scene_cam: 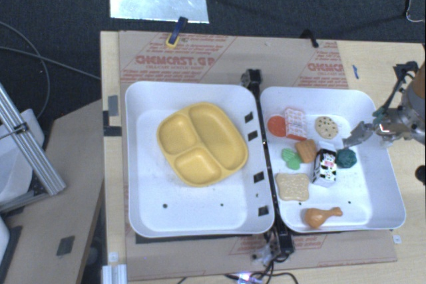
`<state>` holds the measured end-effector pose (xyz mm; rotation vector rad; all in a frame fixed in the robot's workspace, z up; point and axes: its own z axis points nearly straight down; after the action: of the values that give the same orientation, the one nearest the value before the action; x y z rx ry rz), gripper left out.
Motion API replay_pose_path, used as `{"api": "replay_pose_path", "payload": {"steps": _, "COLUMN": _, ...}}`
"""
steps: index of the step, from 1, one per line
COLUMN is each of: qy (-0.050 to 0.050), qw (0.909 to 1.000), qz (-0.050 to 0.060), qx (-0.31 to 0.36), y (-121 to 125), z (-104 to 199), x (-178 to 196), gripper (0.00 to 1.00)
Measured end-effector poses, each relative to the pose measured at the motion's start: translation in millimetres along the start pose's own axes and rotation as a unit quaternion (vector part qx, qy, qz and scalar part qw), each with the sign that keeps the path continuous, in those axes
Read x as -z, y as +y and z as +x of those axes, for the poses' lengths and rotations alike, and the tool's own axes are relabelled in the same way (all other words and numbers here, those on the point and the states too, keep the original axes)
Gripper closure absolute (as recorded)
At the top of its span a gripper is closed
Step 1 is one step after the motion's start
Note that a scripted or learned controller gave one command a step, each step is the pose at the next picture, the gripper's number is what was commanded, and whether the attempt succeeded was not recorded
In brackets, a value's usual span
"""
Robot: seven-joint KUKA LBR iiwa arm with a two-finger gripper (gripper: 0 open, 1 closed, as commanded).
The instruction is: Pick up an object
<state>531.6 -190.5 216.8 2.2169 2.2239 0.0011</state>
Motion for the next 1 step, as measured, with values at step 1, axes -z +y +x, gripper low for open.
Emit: {"api": "replay_pose_path", "payload": {"steps": 1, "qy": 0.003, "qw": 1.0000, "qz": 0.004, "qx": 0.004, "y": -9.9, "z": 78.6, "x": -92.8, "gripper": 0.00}}
